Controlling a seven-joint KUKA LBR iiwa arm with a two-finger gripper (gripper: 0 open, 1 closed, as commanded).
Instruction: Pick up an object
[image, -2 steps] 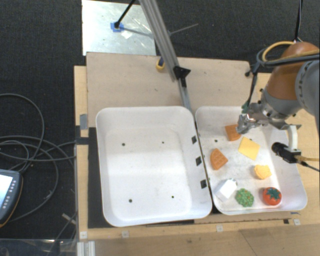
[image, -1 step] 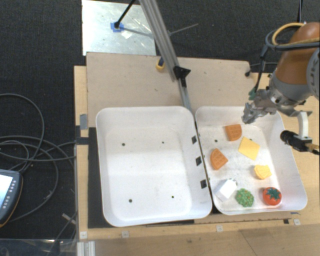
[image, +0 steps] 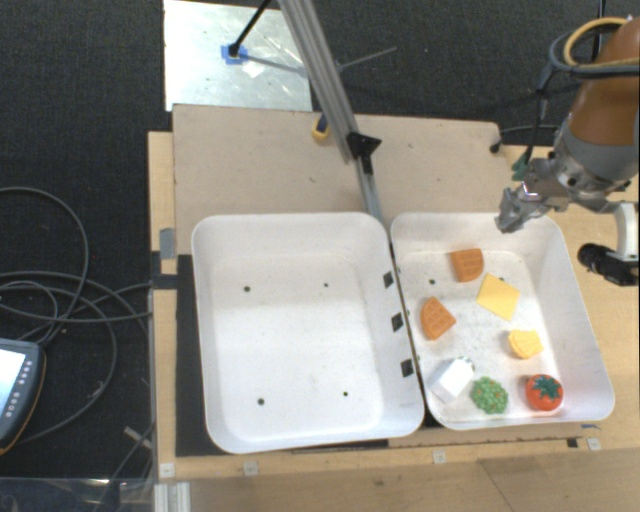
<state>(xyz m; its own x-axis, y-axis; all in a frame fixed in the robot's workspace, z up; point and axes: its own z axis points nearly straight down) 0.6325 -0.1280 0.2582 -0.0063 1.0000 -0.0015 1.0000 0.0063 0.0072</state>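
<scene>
Six small items lie in the right bin (image: 570, 262): an orange block (image: 466, 264) near its far edge, a yellow slab (image: 498, 297), an orange wedge (image: 436, 319), a yellow chunk (image: 525, 344), and along the near edge a white block (image: 453, 378), green lump (image: 489, 395) and red tomato (image: 543, 392). At the bin's far right corner hangs the gripper (image: 513, 217), nothing visibly in it; I cannot tell its state.

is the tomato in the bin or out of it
In. The tomato lies on the floor of the right bin, in its near right corner beside the green piece, inside the rim.
</scene>
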